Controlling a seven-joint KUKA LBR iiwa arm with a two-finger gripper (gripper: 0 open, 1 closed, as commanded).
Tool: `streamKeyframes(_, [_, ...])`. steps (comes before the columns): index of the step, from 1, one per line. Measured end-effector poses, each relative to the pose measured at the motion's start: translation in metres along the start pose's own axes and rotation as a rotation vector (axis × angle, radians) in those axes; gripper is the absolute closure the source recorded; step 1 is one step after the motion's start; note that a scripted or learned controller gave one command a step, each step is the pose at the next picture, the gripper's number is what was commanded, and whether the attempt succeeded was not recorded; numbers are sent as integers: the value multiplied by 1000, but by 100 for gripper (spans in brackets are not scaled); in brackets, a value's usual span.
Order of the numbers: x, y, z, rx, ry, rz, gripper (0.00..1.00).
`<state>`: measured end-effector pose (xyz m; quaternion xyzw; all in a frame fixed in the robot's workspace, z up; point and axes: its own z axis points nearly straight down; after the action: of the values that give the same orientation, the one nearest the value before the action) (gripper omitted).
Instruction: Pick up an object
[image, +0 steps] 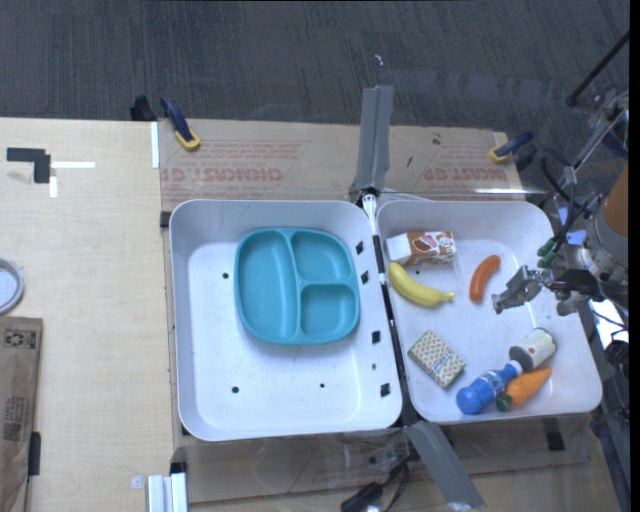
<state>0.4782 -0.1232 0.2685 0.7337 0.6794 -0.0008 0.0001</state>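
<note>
The right bin (470, 222) holds a yellow banana (418, 287), a small orange-and-white carton (428, 247), a red sausage (483, 276), a patterned tan box (436, 358), a blue bottle (484, 390), an orange carrot (526, 385) and a white cylinder with a dark cap (533, 349). My gripper (512, 292) hangs over the right part of this bin, just right of the sausage and above the white cylinder. Its fingers (503, 300) are spread apart with nothing between them.
The left bin (200, 330) bears a teal divided plate (297, 285). A grey divider post (375, 140) stands between the bins at the back. Clamps (180, 125) sit on the cardboard behind. A tape roll (6, 288) lies at the far left.
</note>
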Motion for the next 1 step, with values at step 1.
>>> streamKeyframes(1, [29, 48, 155, 4, 1, -52, 0])
